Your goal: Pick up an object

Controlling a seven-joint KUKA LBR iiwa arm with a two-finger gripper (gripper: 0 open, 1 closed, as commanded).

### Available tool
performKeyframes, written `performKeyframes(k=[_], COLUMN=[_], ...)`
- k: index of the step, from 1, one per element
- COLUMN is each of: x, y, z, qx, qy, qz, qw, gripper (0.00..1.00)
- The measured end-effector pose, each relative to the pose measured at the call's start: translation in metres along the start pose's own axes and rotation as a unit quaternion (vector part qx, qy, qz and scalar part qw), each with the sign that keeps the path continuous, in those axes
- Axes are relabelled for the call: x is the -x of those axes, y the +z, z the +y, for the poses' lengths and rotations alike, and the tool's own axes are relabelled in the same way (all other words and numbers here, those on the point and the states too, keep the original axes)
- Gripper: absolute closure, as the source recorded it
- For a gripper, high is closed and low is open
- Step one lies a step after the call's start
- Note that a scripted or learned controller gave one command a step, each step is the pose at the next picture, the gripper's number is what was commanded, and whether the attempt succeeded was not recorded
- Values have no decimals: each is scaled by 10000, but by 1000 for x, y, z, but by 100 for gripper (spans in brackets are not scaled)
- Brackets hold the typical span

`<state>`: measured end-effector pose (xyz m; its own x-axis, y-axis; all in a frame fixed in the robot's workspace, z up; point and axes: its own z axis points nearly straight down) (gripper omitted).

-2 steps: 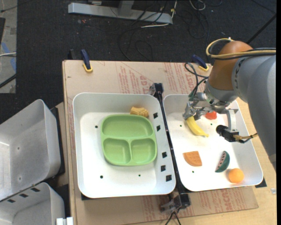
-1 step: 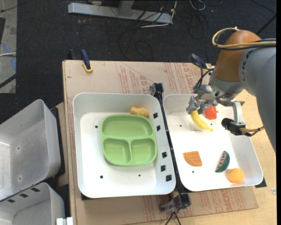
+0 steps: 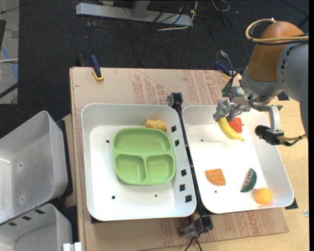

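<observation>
Floor: dark, strewn with black cables, with a flat grey bar (image 3: 132,13) lying along the top.
Bench: a tan board (image 3: 127,81) with faint red lettering; a blue and yellow clamp (image 3: 96,68) grips its far left edge and another clamp (image 3: 223,64) sits at the far right.
Side tubs: two pale grey tubs (image 3: 29,157) stand off the bench on the left, cut off by the picture's edge.
Arm: grey with an orange band (image 3: 272,46), reaching in from the right, its upper part cut off by the edge.
Left bin: white (image 3: 95,196), holding a green divided plate (image 3: 144,155) in its middle and a waffle piece (image 3: 156,124) just beyond the plate's far rim.
Right bin: white (image 3: 279,162), with a black clip row along the divide between the two bins.
Gripper: (image 3: 226,113) over the far part of the right bin, fingers clamped on the upper end of a banana.
Banana: yellow (image 3: 228,129), hanging tilted from the fingers, its lower end pointing right.
Red piece: (image 3: 236,124) just behind the banana, partly hidden by it; what it is I cannot tell.
Near items: an orange wedge-shaped slice (image 3: 215,177), a watermelon slice (image 3: 248,180) and an orange (image 3: 264,196), well apart from the gripper.
</observation>
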<state>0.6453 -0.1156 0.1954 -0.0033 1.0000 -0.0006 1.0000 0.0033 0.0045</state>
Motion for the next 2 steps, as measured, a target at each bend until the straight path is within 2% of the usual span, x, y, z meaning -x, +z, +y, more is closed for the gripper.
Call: performKeyframes(k=[1,2], x=[0,-53], y=[-10,-26], z=[1,-17], qx=[-8,-26], qy=[1,-21], qz=[2,12], qw=[10000,10000], gripper=[100,100])
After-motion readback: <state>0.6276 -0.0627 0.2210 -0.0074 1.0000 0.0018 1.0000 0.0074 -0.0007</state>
